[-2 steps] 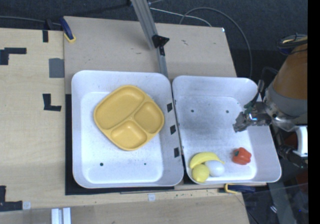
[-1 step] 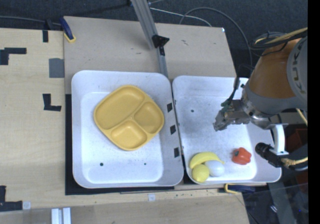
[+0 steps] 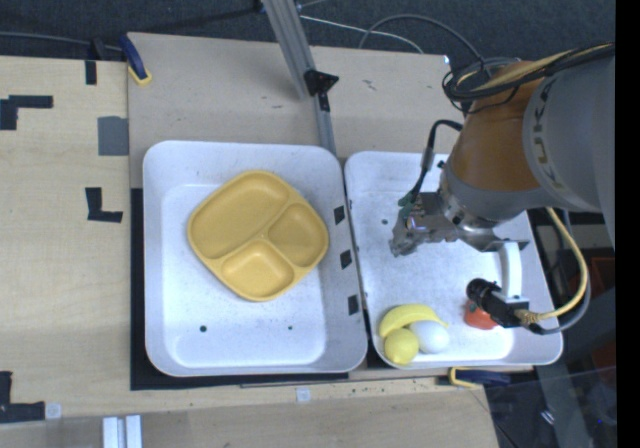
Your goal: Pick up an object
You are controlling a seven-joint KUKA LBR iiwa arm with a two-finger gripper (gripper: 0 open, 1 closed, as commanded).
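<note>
Camera view: claw (image 3: pixel 405 239) over right bin (image 3: pixel 372 236), nothing visibly gripped, finger spread unclear. Banana (image 3: pixel 409 316), yellow ball (image 3: pixel 401 345), white ball (image 3: pixel 433 337) clustered in near corner. Yellow plate (image 3: pixel 258 235) in left bin (image 3: pixel 165 266).

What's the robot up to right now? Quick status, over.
End effector over right bin, nothing seen in it. Yellow and white items at bin's near edge, apart from it. Yellow tray in left bin.
</note>
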